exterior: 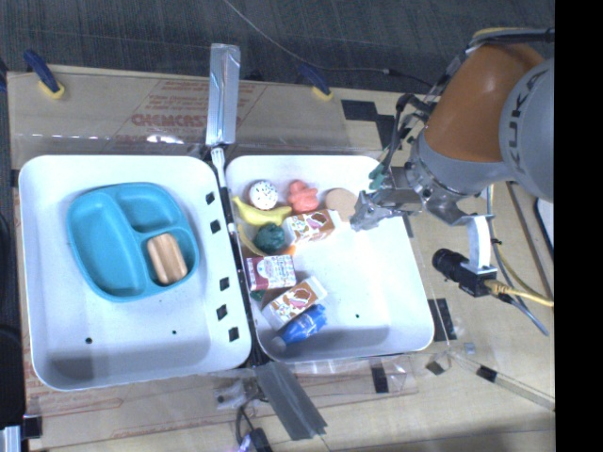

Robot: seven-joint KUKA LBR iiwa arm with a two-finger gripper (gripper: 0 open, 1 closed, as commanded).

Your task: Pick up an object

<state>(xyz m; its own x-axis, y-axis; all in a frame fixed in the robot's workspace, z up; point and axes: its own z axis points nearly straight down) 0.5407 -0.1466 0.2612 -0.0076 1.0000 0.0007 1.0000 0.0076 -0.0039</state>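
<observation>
My gripper (366, 217) hangs over the right bin (386, 290), near its upper right part, just right of a tan round piece (338, 199). Nothing shows between its fingers. Along the bin's left side lie a white speckled ball (263, 194), a pink toy (301, 196), a yellow banana (252, 216), a dark green item (273, 237), several small printed cartons (313, 225) and a blue item (303, 324).
The left bin (57, 328) holds a blue divided plate (113, 243) with a tan bread-like roll (167, 257) in its lower right compartment. A metal divider post (222, 92) stands behind the bins.
</observation>
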